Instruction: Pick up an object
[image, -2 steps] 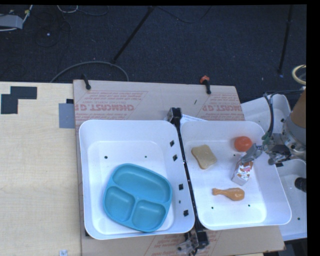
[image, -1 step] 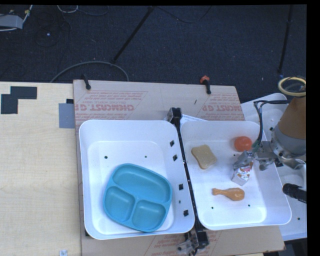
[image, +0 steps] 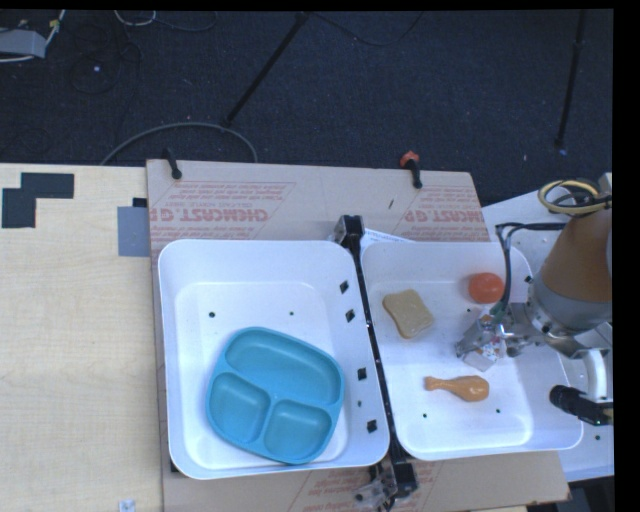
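A: While the gripper (image: 487, 340) hangs low in the right bin (image: 440, 440), which object lies closest to it?

B: The tan drumstick-shaped toy (image: 458, 387), just below the gripper toward the bin's near wall. Its long axis runs roughly left-right, bulb end toward the arm side.

A: Others?

B: The tan sponge-like block (image: 408, 313) sits left of the gripper; the orange ball (image: 486, 287) just above it (both near, neither touching).

A: Gripper state?

B: Nothing visible in its grasp; whether it is wide or narrow, I cannot tell.
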